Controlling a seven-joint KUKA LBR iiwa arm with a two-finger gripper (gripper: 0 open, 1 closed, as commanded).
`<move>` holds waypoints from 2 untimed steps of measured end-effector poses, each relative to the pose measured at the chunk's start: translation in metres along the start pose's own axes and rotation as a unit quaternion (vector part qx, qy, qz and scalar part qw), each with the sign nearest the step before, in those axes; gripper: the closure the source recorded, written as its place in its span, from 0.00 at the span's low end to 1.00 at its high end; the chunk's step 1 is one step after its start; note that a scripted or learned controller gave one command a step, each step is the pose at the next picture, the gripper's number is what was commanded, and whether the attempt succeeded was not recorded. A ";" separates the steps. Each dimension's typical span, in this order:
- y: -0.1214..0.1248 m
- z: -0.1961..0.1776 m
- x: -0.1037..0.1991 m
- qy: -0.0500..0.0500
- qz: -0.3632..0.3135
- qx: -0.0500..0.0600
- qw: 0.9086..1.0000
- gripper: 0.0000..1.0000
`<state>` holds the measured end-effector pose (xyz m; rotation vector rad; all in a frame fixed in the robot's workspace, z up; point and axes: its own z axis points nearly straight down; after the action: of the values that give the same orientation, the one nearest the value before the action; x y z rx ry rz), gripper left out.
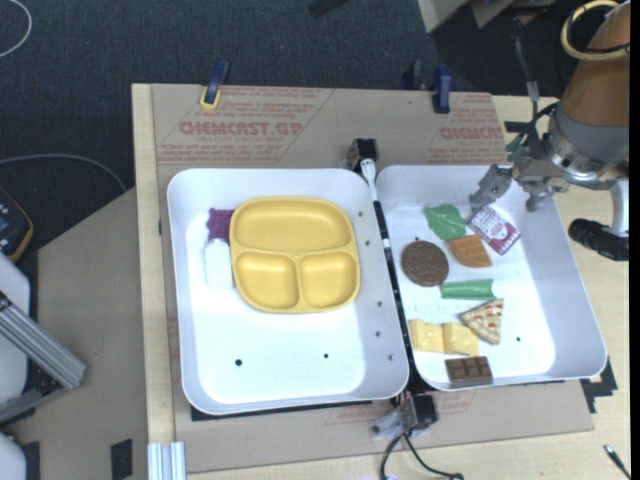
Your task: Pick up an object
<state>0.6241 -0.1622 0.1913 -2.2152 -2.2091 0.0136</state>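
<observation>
Over the right bin's (575,268) far side, the gripper (492,200) hangs above a small red-and-white packet (495,230).

Toy foods lie loose just beside and toward the near rim from it, presumably scattered for picking: green leaf (444,220), brown cookie (425,263), pizza slice (484,320). Whether the packet is gripped cannot be told. Well off to its left, a yellow divided tray (294,251) fills the other bin.
</observation>
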 end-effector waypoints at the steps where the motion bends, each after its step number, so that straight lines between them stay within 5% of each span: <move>1: 0.003 -0.009 0.000 -0.001 -0.001 -0.007 1.000 0.00; 2: -0.002 0.053 -0.002 -0.001 -0.001 -0.004 1.000 0.00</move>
<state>0.6212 -0.1644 0.1380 -2.2174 -2.2165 0.0061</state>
